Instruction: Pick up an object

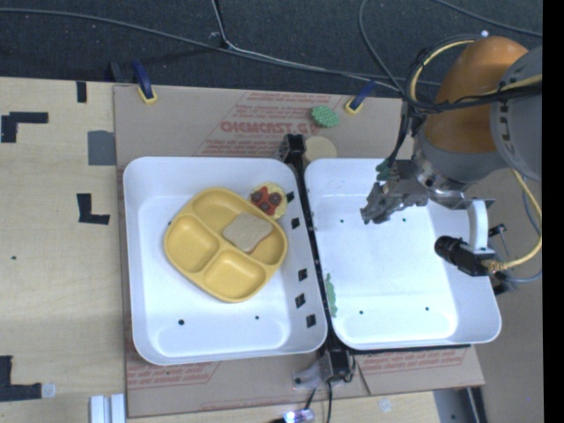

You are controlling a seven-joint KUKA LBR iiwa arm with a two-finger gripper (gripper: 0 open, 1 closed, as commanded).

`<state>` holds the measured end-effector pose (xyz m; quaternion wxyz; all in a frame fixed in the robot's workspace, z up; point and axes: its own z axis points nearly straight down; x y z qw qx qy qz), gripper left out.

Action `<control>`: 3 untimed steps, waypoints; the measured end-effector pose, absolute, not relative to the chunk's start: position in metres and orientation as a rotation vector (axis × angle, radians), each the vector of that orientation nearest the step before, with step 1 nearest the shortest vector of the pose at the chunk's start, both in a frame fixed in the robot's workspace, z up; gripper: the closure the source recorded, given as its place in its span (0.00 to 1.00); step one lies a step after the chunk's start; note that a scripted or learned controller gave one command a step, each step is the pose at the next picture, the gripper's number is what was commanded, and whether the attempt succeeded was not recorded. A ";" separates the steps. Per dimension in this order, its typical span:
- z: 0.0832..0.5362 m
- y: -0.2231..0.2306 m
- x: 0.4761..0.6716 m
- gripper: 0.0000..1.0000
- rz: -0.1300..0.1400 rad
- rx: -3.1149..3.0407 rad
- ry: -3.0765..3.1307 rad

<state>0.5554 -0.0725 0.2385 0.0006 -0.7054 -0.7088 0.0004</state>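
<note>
A yellow divided plate [196, 246] lies in the left bin [150, 324]. A tan slice of bread [247, 231] rests on the plate's upper right compartment. A small red and dark toy fruit cluster [268, 200] sits at the plate's upper right rim. A small green piece [330, 291] lies against the left wall of the right bin [397, 315]. My gripper [382, 206] hangs over the upper part of the right bin, well right of the plate and above the green piece. Nothing shows between its tips.
A green dotted item [324, 115] lies on the cardboard behind the bins. Blue and yellow clamps [144, 84] hold the cardboard at the back. A black fitting with cables [467, 256] hangs from the arm over the right bin's right side.
</note>
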 end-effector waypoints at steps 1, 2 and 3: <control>0.224 -0.018 0.552 1.00 0.002 -2.213 -2.226; 0.231 0.029 0.555 1.00 0.000 -2.213 -2.227; 0.219 0.075 0.556 1.00 0.004 -2.214 -2.226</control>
